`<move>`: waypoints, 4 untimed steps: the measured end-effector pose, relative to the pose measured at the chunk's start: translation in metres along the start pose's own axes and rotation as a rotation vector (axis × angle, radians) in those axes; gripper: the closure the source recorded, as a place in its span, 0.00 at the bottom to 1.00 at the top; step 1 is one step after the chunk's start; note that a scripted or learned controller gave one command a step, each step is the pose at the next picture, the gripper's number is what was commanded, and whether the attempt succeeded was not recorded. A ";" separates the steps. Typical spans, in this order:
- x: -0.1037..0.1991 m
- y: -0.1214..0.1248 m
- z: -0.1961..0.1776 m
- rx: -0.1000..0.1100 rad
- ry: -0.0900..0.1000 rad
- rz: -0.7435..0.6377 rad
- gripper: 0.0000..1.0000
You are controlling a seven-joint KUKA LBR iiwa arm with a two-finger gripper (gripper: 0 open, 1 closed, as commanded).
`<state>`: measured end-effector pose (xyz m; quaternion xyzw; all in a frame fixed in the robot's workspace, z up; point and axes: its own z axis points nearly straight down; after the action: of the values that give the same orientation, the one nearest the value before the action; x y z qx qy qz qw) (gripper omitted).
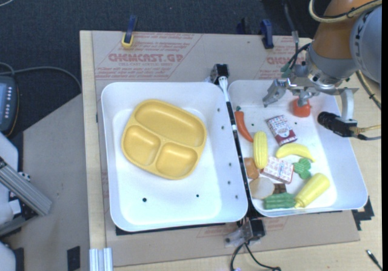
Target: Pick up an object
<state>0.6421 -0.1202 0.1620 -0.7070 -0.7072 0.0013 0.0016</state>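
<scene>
Arm: the grey arm with the orange band [342,18] reaches in from the right and hangs over the far part of the right bin.
Gripper: the two-finger gripper [290,93] sits above the far end of the right white bin [357,179]; whether its jaws are apart or together I cannot tell.
Nearest object: a small orange-red rounded toy [301,107] lies just beside the gripper, on the bin floor.
Other objects in the right bin: a slim red-orange chilli [243,126] by the left wall, a yellow corn cob [260,149], a red-and-white printed packet [280,129], a yellow banana [294,151], a green leafy piece [302,167], a second yellow cob [313,190], a green vegetable [279,202] at the near edge.
Left bin: the left white bin [163,209] holds a yellow three-compartment plastic tray [162,138], lying flat.
</scene>
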 end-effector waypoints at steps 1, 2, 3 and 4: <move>0.003 -0.007 0.060 0.002 0.001 0.000 0.00; 0.004 -0.007 0.078 0.000 0.000 0.000 0.00; 0.004 -0.006 0.066 -0.005 0.000 0.000 1.00; -0.002 -0.002 0.021 -0.010 -0.002 0.001 1.00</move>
<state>0.6398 -0.1218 0.1411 -0.7075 -0.7067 -0.0016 -0.0027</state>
